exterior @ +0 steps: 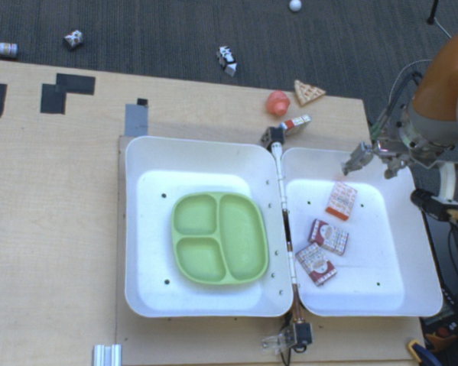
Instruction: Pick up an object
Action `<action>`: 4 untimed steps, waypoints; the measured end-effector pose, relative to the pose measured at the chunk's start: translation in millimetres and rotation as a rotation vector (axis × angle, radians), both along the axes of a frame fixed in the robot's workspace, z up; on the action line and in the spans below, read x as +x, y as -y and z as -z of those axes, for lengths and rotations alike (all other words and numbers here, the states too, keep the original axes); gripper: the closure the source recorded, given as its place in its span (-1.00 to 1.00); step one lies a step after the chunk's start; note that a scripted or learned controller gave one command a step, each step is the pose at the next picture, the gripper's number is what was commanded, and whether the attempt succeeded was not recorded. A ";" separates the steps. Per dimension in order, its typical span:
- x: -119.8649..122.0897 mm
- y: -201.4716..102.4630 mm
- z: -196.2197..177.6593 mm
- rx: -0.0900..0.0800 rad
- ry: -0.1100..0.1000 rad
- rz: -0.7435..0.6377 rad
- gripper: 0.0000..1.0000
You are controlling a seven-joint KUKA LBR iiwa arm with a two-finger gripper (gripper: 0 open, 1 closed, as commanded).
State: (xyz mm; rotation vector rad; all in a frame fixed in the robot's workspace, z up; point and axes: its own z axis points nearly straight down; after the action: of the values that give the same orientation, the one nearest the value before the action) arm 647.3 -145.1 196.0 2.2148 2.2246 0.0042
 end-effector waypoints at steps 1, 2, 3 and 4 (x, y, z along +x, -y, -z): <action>-59.6 10.6 107.2 -0.001 0.000 0.002 -1.00; -150.2 -1.6 109.0 -0.002 0.005 0.003 -1.00; -156.9 -53.7 108.6 -0.003 0.010 0.002 -1.00; -157.1 -43.0 108.8 0.002 0.007 0.000 -1.00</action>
State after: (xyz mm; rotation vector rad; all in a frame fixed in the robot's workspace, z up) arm 490.2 -102.0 87.2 2.2118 2.2225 0.0141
